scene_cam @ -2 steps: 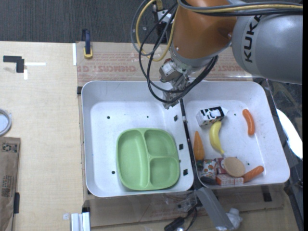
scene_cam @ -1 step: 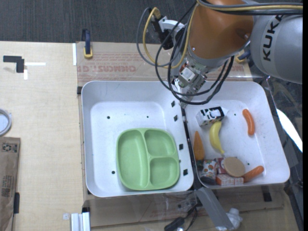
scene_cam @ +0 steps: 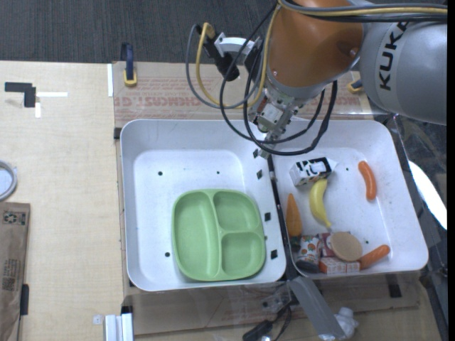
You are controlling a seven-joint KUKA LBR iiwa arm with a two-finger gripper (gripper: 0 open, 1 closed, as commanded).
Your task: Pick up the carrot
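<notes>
While the arm [scene_cam: 334, 41] hangs over the bins' far rim, its pincer [scene_cam: 274, 123] sits at the divider — whether clenched or released, I cannot tell. Nearer the camera and left of it lies the green plate [scene_cam: 217, 234]. The carrot [scene_cam: 293, 215] lies just below it, against the right bin's [scene_cam: 387, 137] left wall — beside the banana [scene_cam: 318, 201].

Green divided plate [scene_cam: 219, 234] in left bin [scene_cam: 142, 190]; banana [scene_cam: 319, 202] in right bin [scene_cam: 398, 190].
</notes>
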